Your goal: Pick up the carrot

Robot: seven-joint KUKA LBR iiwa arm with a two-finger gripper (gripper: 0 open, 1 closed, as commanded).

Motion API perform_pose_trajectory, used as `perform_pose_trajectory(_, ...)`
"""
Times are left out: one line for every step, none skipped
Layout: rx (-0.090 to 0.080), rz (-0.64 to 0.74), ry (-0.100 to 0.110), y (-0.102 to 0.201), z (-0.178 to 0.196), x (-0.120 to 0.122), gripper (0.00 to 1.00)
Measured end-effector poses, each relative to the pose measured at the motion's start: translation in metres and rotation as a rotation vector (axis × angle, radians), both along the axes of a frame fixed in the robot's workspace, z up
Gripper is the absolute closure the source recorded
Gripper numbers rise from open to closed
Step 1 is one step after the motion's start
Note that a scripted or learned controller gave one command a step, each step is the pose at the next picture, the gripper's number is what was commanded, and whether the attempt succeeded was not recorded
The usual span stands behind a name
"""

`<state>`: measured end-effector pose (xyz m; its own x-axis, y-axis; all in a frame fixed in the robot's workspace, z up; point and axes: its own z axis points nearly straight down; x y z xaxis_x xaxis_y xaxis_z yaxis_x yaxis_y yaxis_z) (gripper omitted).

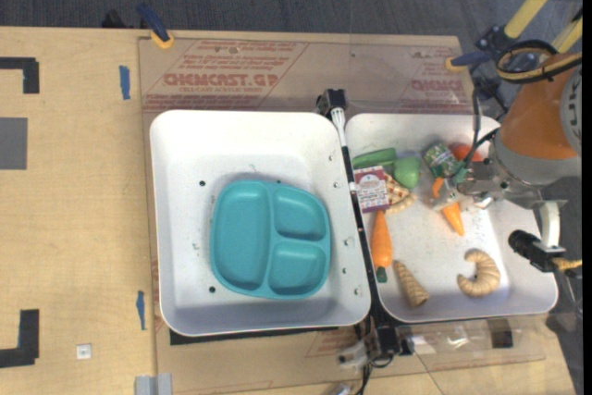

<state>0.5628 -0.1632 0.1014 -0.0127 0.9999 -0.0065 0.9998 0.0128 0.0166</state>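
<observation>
Risk: two orange pieces in right bin (518, 296). Long carrot (381, 240) lies along bin's left wall, well apart from gripper (460, 190), which hangs near a small orange cone (452, 217) (prob. wrong target). Clutter nearby, green pieces and a can (438, 158), could get bumped. Arm reaches in from right, wrist low over bin's upper middle. Pincer state: can't tell. Teal tray (271, 238) sits in left bin.

The arm (541, 120) is reaching into the right bin (527, 291), its gripper (460, 190) hanging just above a small carrot (452, 217). A teal divided plate (271, 238) is lying in the left bin (185, 153).
</observation>
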Motion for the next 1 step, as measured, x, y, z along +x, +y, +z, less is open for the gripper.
perform_pose_trajectory(0.006, 0.154, 0.003, 0.0893, 0.1153, 0.0055, 1.0)
